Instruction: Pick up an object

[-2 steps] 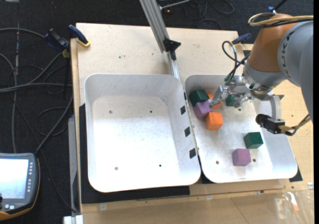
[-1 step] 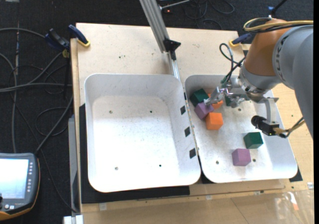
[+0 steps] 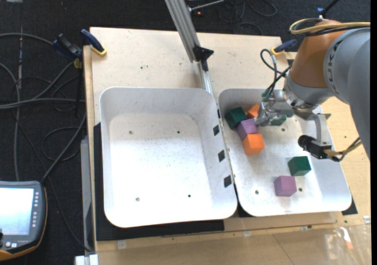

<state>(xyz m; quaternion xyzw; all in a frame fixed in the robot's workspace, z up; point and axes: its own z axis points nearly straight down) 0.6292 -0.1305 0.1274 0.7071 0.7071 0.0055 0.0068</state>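
Grey arm (image 3: 330, 63) low over right bin (image 3: 330, 199)

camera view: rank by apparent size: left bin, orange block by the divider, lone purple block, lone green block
1. left bin, by far the largest.
2-4. orange block, purple block, green block: all look about alike, too close to rank.

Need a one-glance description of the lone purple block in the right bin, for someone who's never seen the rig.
Look in the right bin, near its front edge. The purple block sits alone there, just below a green block. The other purple block is packed into the cluster by the gripper.
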